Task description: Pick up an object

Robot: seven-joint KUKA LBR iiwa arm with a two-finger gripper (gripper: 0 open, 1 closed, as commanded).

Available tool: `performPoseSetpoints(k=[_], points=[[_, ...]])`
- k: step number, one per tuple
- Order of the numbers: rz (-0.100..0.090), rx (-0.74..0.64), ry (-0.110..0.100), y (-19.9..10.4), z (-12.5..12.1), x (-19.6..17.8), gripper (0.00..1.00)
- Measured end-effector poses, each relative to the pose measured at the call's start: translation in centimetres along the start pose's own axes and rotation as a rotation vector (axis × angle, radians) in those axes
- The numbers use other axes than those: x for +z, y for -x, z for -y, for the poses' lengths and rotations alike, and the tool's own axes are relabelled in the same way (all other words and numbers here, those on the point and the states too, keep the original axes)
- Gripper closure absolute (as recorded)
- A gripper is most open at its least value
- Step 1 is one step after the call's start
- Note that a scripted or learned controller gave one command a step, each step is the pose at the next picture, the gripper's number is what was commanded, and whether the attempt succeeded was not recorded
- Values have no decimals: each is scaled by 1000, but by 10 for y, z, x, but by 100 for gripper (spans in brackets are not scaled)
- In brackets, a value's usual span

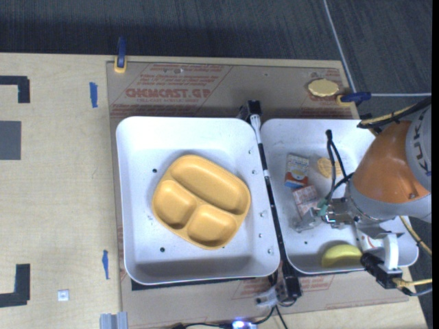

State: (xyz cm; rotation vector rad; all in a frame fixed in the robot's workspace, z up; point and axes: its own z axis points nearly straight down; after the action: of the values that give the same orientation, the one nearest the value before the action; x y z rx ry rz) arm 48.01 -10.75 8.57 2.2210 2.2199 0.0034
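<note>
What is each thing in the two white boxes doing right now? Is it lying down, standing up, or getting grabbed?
Yellow divided tray: lying upside down in the left bin, slanted across it.
Banana: lying flat near the front of the right bin, not grabbed.
Small carton: lying flat, untouched.
Clear wrapped packet: lying crumpled beside the gripper.
Small yellow piece: lying flat by the carton.
Gripper: low in the right bin, next to the packet.

Printed red lettering runs along the brown cardboard sheet [206, 81] lying under the two bins, at upper centre of the frame; its larger line appears to read "CHEMCAST GP", while the smaller line above it is too fine to read. Print on the small packet [298, 169] in the right bin is illegible.
</note>
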Motion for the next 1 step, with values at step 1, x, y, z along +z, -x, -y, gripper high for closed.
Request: performPoseSetpoints(k=[1], points=[[2,0,3,-16,-1,0,0]])
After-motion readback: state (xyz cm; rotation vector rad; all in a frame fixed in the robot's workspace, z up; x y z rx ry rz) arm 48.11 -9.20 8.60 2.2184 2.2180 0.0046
